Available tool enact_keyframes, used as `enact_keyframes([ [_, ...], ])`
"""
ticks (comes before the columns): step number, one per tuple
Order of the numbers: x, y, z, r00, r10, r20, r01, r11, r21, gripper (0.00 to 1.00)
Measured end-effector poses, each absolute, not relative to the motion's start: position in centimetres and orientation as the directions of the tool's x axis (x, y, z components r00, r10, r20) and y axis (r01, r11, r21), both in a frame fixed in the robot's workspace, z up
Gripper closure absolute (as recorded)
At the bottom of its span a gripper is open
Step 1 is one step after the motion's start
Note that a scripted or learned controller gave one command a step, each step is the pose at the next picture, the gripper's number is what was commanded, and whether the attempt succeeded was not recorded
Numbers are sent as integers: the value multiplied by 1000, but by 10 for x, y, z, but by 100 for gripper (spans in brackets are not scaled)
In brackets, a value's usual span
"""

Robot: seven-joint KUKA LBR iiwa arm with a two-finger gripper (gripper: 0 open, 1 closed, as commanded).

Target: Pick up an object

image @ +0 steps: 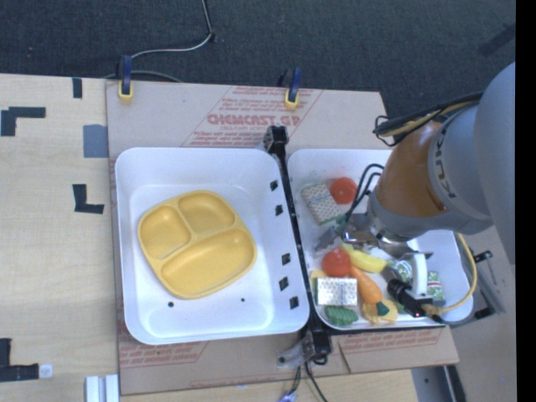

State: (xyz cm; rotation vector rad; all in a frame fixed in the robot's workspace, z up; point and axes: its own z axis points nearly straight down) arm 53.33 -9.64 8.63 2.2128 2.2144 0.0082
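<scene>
Clutter crowds the gripper (356, 239) in the right bin (462, 249): a red ball (337, 262) and banana (368, 262) just below it, sponge (319, 200) above-left; grip state unclear.

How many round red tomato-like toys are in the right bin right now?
2: one round red toy near the bin's far side beside a speckled sponge block, another toward the near-left. The arm may hide more.
</scene>
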Motion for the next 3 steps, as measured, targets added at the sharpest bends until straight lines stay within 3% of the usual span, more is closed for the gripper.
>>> enact_keyframes([
  [1,488,-99,87,-1,1000,-3,1000,1,12,0],
  [2,490,-97,97,-4,1000,3,1000,4,11,100],
  [3,541,-32,183,-2,1000,0,1000,2,-3,100],
])
